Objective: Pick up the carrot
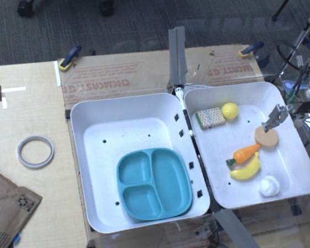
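One fixed camera, high above the worktop (25,107), looks down at a slant; both white bins (88,172) sit mid-frame, moderately distant.

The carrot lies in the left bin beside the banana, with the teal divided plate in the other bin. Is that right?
Not quite. The camera view shows the carrot in the right bin, touching the banana; the teal divided plate sits in the left bin.

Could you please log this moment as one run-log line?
phase: approach | gripper: at right bin's right edge, holding nothing | carrot: in right bin, touching banana | picked: no
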`<state>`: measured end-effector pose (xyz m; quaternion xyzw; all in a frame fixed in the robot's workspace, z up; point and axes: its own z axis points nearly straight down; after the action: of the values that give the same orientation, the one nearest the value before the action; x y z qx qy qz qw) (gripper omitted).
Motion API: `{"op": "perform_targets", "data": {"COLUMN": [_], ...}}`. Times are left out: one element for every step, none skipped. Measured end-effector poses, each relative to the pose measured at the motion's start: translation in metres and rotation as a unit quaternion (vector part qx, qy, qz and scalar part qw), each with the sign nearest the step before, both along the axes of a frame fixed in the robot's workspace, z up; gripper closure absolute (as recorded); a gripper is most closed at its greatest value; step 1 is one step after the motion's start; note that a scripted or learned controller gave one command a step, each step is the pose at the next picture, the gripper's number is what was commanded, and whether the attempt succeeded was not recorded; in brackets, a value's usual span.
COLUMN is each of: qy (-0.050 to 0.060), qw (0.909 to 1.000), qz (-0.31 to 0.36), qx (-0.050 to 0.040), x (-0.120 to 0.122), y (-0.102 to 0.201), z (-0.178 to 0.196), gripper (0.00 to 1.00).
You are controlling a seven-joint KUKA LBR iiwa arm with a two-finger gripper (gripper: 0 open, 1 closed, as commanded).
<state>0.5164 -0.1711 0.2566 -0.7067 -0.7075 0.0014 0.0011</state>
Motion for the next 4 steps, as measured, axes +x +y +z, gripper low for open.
{"op": "perform_targets", "data": {"qy": [0.0,0.0,0.001,0.0], "qw": [0.9995,0.9902,0.9899,0.9905], "qz": [-0.031,-0.14,-0.142,-0.137], "qx": [0.0001,-0.0001,-0.0001,-0.0007], "x": [0.025,0.0,-0.001,0.029], "y": [0.011,0.048,0.047,0.128], "z": [-0.094,-0.166,-0.158,-0.066], "gripper": [0.0,0.0,1.0,1.0]}}
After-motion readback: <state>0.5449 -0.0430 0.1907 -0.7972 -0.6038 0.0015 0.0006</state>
